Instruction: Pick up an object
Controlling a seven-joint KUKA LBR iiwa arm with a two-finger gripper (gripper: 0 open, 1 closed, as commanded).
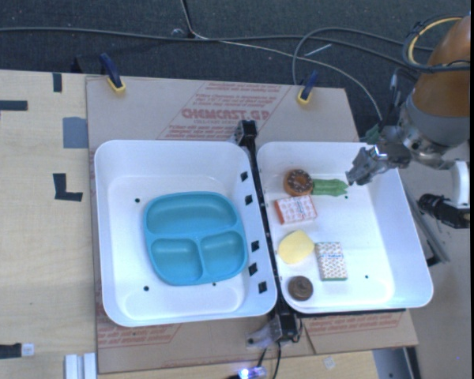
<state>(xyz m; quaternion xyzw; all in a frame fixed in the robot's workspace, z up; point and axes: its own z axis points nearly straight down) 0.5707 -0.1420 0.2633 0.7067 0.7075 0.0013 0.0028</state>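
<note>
The gripper (362,169), its grasp state impossible to tell, hovers just right of the green object (329,186), whose long axis runs left-right toward it.

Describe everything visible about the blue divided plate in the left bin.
The blue divided plate is a light blue tray with rounded corners, plastic by its look, moulded into three compartments: one long one along the far side and two smaller ones nearer the camera. It lies flat, slightly rotated, near the middle of the left bin, resting on the bin floor. Nothing lies in it or touches it otherwise.
</note>
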